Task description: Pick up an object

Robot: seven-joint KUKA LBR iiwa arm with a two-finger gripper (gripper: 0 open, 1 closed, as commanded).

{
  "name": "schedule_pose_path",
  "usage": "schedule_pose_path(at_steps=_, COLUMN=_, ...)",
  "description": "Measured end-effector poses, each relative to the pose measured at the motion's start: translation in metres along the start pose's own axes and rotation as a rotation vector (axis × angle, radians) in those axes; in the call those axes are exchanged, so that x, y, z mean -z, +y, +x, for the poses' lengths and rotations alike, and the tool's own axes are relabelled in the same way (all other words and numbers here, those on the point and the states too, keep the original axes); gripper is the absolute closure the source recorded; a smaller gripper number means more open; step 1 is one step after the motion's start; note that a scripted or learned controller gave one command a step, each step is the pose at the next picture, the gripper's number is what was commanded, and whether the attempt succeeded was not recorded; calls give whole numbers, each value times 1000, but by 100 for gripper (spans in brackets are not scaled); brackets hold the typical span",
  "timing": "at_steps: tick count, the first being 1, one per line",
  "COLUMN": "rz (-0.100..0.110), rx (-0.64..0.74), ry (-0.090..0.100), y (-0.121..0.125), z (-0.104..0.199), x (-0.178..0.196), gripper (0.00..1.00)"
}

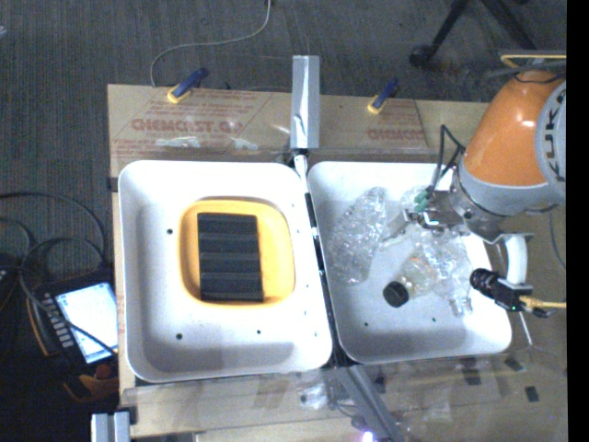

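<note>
The grey arm with its orange band (515,132) reaches in over the right shallow white bin (368,339). The two-finger gripper (433,212) sits low at the bin's upper right; whether it is released or clenched cannot be told.

Directly below and just beside the gripper lies a clear plastic bottle with a black cap (419,279), cap pointing lower left. A crumpled clear plastic wrapper (359,228) lies to the gripper's left, near it. Contact between the gripper and either item cannot be told.

The left shallow white bin (147,330) holds a yellow rectangular tray with a black ribbed insert (235,254).

Both bins rest on a brown board (212,127) fitted with two blue-and-yellow clamps (187,85). Dark carpet surrounds the bench.
</note>
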State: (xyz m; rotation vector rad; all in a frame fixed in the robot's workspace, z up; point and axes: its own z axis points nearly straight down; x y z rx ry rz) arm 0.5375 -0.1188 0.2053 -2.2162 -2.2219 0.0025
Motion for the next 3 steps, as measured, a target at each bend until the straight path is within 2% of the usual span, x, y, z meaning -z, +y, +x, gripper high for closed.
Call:
schedule_pose_path(at_steps=1, rz=-23, rx=71, ry=-5, y=-16, z=-38, x=-64, gripper=0)
schedule_pose_path(at_steps=2, rz=-42, rx=123, ry=-7, y=-6, z=-41, x=-68, gripper=0)
schedule_pose_path(at_steps=3, rz=-1, rx=99, ry=-1, y=-5, z=-49, x=-92, gripper=0)
